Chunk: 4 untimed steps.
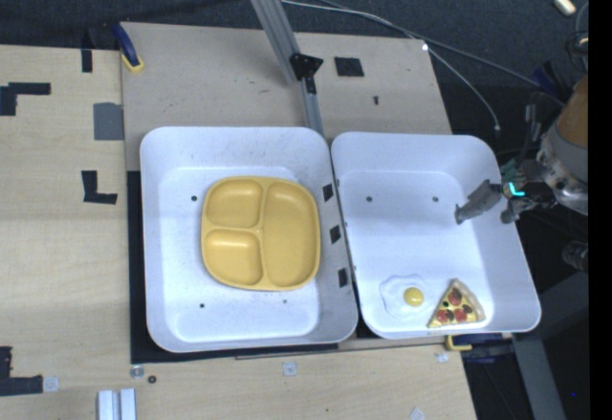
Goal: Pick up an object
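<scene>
Down at the front of the right bin (435,155) sit a pizza slice (457,304) and, just left of it, a fried egg (405,295), close together. Over in the left bin (172,217), a yellow divided plate (260,232) lies flat in the middle. Further back on the right, the gripper (488,200) hangs above the right bin's far edge, nothing between its fingers; whether they're apart or together, can't tell, it's too small and dark. Most of the arm (574,150) is cut off.
</scene>
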Motion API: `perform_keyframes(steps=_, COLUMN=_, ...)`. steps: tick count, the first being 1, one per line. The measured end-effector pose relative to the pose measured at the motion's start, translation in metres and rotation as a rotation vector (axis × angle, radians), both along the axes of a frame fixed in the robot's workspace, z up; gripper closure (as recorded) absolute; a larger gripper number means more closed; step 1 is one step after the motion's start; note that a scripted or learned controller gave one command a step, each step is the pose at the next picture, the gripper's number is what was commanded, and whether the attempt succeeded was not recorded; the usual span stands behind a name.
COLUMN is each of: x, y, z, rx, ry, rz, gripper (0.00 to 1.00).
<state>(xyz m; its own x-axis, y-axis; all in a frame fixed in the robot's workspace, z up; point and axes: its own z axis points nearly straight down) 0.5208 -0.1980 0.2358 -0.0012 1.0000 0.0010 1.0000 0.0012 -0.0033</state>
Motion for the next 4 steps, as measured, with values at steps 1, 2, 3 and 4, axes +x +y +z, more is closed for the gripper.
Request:
perform_keyframes(steps=1, x=0.0, y=0.0, z=0.001, rx=-0.001, ry=-0.002, rz=0.0, gripper=0.0)
perform_keyframes(steps=2, x=0.007, y=0.003, z=-0.06, rx=0.0, ry=0.002, rz=0.0, gripper=0.0)
perform_keyframes(steps=3, x=0.004, y=0.009, z=-0.124, rx=0.0, ry=0.005, rz=0.0, gripper=0.0)
perform_keyframes(steps=4, x=0.004, y=0.008, z=-0.15, rx=-0.003, ry=-0.004, rz=-0.001, gripper=0.0)
